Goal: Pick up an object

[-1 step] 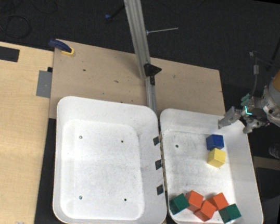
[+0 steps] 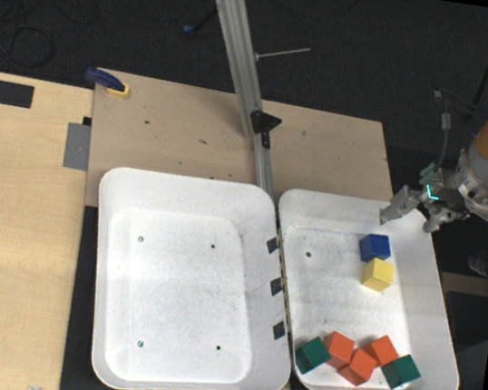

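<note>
Gripper [image 2: 416, 209] hangs spread wide and holding nothing above the right bin [image 2: 343, 216], near the blue cube [image 2: 374, 247].

Light wooden bench top [image 2: 5, 198] at left, with dark rectangular patches. Plywood board [image 2: 190, 130] laid across centre. Slanted aluminium rail [image 2: 239, 51] with black bracket rising from board. Blue-and-yellow clamp [image 2: 108, 81] at board's rear left corner. Dark floor [image 2: 118, 4] behind, loose cables at upper left.
</note>
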Robot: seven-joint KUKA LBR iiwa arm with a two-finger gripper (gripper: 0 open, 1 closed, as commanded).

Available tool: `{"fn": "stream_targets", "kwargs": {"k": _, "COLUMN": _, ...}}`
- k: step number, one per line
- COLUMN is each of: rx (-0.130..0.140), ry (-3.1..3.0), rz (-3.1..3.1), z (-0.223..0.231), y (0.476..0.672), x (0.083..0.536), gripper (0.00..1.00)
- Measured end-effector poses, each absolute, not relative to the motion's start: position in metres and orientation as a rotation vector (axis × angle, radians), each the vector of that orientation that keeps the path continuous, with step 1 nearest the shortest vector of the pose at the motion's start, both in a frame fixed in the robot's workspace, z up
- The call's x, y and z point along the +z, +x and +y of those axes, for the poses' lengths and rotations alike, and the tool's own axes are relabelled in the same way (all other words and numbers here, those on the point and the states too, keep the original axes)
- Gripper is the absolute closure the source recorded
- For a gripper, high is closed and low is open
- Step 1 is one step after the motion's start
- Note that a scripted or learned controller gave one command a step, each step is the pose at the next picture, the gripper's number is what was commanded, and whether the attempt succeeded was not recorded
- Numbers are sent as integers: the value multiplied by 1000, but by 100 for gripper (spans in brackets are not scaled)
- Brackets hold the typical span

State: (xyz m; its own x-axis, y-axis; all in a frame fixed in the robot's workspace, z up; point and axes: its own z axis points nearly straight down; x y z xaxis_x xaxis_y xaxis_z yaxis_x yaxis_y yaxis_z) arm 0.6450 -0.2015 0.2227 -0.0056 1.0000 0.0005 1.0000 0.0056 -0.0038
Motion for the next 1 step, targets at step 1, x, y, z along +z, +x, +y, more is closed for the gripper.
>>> {"fn": "stream_targets", "kwargs": {"k": 1, "rx": 6, "ry": -2211, "rz": -2222, "z": -192, "y": 640, "x": 169, "gripper": 0}}
